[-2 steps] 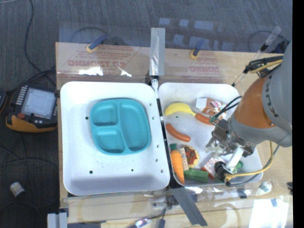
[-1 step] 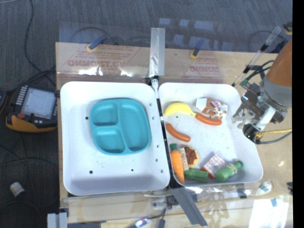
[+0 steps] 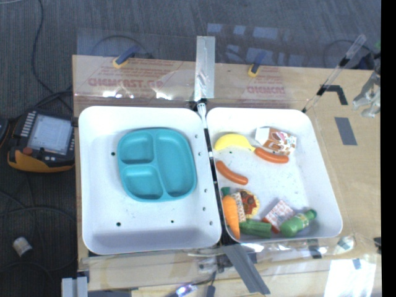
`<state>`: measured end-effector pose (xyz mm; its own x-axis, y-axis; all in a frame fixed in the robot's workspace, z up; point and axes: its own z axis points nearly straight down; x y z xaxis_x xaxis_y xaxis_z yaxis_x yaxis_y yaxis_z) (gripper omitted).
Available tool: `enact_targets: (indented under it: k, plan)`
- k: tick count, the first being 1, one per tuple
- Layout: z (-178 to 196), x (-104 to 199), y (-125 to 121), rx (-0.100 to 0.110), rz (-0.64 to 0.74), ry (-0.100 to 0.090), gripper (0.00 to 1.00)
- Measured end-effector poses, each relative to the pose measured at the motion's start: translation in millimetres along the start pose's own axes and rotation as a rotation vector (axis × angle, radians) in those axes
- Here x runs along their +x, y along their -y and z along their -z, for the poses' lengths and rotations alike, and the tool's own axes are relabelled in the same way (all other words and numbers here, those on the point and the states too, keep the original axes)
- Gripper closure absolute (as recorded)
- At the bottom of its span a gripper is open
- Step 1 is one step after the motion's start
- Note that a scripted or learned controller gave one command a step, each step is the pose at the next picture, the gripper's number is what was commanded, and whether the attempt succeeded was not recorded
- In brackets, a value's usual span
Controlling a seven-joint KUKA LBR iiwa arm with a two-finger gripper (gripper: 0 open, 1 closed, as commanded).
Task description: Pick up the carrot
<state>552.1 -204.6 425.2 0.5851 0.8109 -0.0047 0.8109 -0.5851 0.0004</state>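
My claw (image 3: 368, 98) seems to be the pale shape at the bench's edge, cut off by the frame. How wide it stands, and whether it has hold of anything, I cannot tell.

Closest to me is the right bin (image 3: 322, 166). Just inside its near corner lie a printed packet (image 3: 279, 140) and a sausage (image 3: 272, 156), touching. Beyond them are a banana (image 3: 233, 143) and a second sausage (image 3: 232, 174).

The carrot (image 3: 230, 214) is across the bin from me, in the corner opposite. It lies lengthwise along the wall shared with the left bin (image 3: 93, 184), well apart from my claw. Farthest off is a blue plate (image 3: 154, 164).

The step in hand, as I judge it, is the approach; nothing is grasped yet. To do it well I would cross above the clutter, then come straight down over the carrot's middle. I would close across its width, not its length. The wall is tight on the carrot's far side, so that side has little room — I would aim slightly toward my own side.

There a small packet (image 3: 249, 203) touches the carrot, and a cucumber (image 3: 255, 229) sits by its tip. Either could get caught up in the grasp.

Hard to make out: the carrot's leafy end is a small green smudge. The carrot's tip blurs into the bin's rim.
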Motion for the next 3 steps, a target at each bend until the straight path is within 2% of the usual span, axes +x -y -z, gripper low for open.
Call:
enact_targets:
  k: [1,2,3]
  plan:
    - [8.1,0.9,-11.6,0.002,-0.401,0.001,1.0]
    - [8.3,10.8,-47.4,0.002,-0.743,0.001,1.0]
    - [8.3,10.7,-47.5,0.002,-0.743,0.001,0.0]
